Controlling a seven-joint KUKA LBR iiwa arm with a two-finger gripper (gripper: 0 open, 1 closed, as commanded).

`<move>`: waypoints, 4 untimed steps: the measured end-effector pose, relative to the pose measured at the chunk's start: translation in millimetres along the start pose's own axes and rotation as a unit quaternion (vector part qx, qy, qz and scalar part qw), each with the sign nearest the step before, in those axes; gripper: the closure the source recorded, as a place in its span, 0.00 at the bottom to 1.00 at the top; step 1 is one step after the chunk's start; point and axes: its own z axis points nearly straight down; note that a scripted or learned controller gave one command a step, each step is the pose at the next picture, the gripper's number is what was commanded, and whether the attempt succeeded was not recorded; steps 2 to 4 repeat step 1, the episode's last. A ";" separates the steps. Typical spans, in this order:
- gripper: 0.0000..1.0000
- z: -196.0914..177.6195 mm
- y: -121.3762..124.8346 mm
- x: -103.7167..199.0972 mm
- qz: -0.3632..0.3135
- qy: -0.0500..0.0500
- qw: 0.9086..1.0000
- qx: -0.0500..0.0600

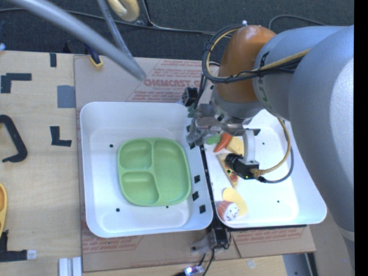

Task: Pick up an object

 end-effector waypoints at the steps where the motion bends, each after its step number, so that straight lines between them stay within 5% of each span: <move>1: 1.00 -3.4 17.4 53.3 0.000 0.000 1.000 -0.001; 4: 1.00 -3.4 17.4 53.3 0.000 0.000 1.000 -0.001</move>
